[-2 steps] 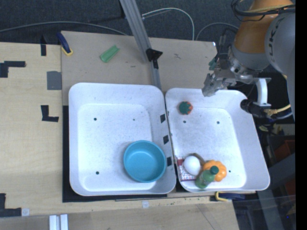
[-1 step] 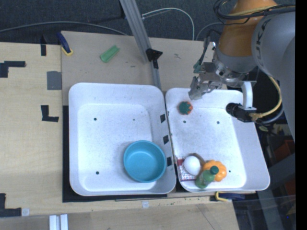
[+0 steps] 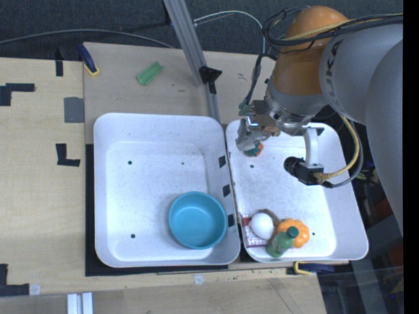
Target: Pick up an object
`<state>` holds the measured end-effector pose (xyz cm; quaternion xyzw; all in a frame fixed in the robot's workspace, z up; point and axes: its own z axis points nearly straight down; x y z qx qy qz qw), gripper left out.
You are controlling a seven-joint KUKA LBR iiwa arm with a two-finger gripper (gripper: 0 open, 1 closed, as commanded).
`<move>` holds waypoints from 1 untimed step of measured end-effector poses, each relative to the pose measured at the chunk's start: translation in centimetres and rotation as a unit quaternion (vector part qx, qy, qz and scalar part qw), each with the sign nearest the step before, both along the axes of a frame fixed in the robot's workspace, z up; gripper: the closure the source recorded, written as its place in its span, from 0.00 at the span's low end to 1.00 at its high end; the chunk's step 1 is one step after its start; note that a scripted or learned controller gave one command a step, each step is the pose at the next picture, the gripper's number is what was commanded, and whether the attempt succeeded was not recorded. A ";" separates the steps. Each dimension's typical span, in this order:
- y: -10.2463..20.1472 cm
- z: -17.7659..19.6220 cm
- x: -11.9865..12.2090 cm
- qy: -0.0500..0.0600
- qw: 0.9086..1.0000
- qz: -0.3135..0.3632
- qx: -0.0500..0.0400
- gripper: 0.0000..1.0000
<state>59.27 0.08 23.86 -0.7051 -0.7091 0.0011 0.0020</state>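
Reddish small object [image 3: 254,149] right at gripper [image 3: 249,139] tips; clamped or not, unclear.

Small reddish object [image 3: 254,149] lies near right bin's [image 3: 327,208] far-left corner.

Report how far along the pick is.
Done: the end effector is over the right bin's far left corner. In hand: a small reddish-green object sits at its tip; whether it is gripped is unclear. Left: lifting it clear. The white egg, orange toy and blue bowl lie untouched.

Green block [image 3: 149,73] and blue-yellow clamp [image 3: 88,59] on the wooden bench [image 3: 39,195], well apart.
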 end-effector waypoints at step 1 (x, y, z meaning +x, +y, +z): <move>5.3 -1.1 -2.3 0.000 1.000 0.000 0.000 1.00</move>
